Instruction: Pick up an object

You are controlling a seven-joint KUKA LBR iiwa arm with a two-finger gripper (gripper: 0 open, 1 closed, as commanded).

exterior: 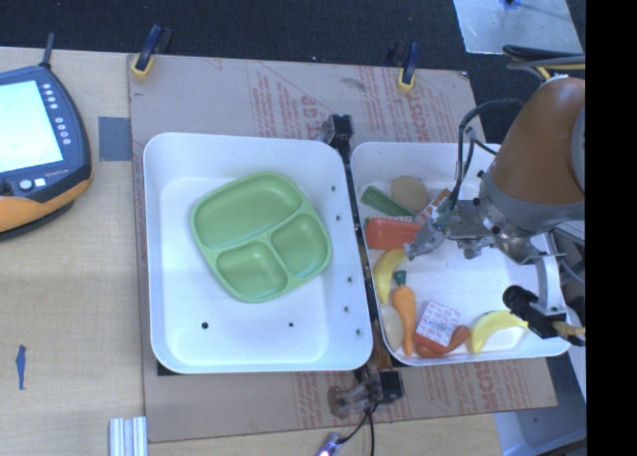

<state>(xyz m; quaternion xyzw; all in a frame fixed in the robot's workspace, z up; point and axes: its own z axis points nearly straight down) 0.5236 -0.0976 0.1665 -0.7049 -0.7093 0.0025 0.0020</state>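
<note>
Camera view, looking down at a slant on the table: two shallow white bins sit side by side on a sheet of brown board that is clipped at its far edge, presumably so the layout cannot slide under the arm's pushes. The left bin carries only a green divided plate, lying flat with its compartments up. The right bin holds the loose pieces, all gathered toward its left and near walls: a dark green piece and a tan round piece at the far left, an orange-red block just below them, a yellow piece, a carrot, a small white packet with red print, and a banana at the near right.

The gripper reaches in from the right and hangs low over the bin's left half, beside the right end of the orange-red block. Whether the jaws are open or closed on anything I cannot tell; they are small and dark against clutter. Nothing can be seen lifted.

By position, the orange-red block looks the likeliest target. Its long axis runs left to right, roughly in line with the arm's reach. The carrot lies with its thick end toward the near wall and its long axis running near to far.
</note>
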